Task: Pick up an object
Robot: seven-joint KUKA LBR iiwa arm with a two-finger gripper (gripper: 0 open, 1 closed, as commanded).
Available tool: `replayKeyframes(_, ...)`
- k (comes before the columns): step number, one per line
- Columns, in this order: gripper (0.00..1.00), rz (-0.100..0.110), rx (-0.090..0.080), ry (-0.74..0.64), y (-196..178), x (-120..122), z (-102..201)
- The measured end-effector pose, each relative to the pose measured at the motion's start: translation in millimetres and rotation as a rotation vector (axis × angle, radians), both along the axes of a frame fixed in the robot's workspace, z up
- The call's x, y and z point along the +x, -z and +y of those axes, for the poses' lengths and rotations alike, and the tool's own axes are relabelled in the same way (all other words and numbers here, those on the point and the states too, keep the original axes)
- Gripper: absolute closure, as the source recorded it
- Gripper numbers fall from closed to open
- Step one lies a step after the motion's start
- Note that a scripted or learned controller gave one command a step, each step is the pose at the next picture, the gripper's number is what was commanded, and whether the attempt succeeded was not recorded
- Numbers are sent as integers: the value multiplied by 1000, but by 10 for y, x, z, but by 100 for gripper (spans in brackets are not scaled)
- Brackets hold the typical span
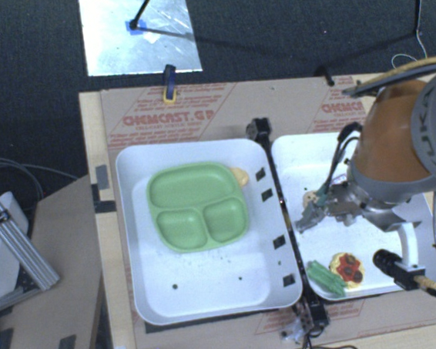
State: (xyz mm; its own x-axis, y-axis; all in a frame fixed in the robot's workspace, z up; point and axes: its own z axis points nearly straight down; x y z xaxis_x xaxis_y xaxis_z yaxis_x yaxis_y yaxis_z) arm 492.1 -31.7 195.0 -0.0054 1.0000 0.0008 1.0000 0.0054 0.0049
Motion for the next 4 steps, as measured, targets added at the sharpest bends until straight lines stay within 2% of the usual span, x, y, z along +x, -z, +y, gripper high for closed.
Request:
replayKeyframes(1, 0, 11, -3, 11, 796, -77, -677)
replayKeyframes(2, 0, -3, 1, -6, 71, -24, 141)
replayKeyframes(3, 0, -7, -5, 1, 94, 1075, -328)
replayKeyframes(4, 0, 9, -1, 8, 820, 697, -758)
